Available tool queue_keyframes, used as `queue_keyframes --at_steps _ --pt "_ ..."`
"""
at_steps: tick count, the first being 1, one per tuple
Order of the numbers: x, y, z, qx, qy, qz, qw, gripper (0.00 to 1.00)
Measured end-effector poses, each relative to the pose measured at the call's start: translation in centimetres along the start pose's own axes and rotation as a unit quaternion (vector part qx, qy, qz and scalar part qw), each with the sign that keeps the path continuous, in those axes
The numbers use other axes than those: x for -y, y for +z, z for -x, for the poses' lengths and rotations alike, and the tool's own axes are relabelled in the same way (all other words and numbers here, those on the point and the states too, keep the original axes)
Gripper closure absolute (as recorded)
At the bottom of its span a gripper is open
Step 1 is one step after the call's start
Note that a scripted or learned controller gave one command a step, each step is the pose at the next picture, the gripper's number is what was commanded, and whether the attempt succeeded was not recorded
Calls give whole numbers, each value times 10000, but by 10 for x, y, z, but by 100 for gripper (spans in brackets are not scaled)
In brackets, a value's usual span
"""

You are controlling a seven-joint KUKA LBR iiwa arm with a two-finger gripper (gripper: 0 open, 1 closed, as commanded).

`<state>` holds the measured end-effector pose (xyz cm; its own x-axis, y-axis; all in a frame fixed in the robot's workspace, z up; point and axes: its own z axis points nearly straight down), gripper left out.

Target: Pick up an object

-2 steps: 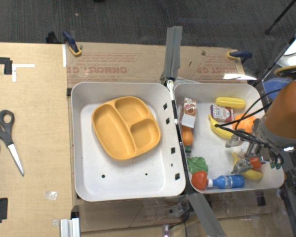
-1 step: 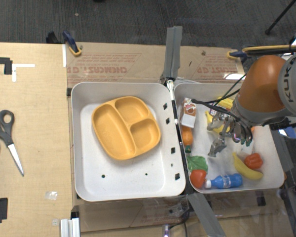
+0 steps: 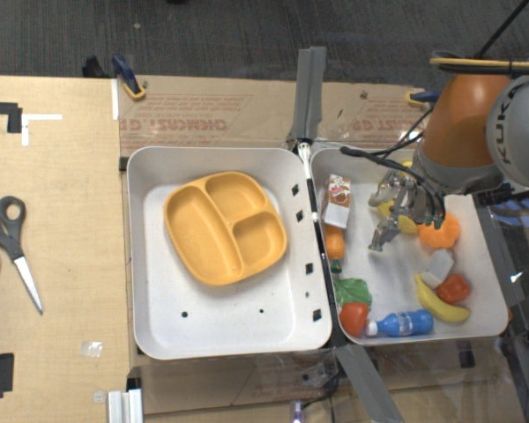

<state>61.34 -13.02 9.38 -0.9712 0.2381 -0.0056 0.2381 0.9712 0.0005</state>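
Claw [image 3: 395, 221] low in right white bin [image 3: 485, 324], grip state unclear. Approach step; next, settle over yellow plastic lemon [image 3: 406, 225].

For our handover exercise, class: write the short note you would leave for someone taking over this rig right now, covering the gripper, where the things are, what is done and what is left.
Gripper: low over the right bin, near its upper middle; nothing seen between its fingers, and open or shut cannot be told.
Things: in the right bin lie a banana, a blue bottle, two tomatoes, an orange, a green toy and a small carton.
Left bin: holds a yellow divided plate.
Done: nothing picked up yet.
Left: grasp one object and lift it.
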Motion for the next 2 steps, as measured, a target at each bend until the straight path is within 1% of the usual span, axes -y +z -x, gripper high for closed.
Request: queue_keyframes --at_steps 1,2 --pt "-1 -11 2 31 -16 -4 10000 100" --pt "-116 -99 -44 -6 -1230 6 9924 100"
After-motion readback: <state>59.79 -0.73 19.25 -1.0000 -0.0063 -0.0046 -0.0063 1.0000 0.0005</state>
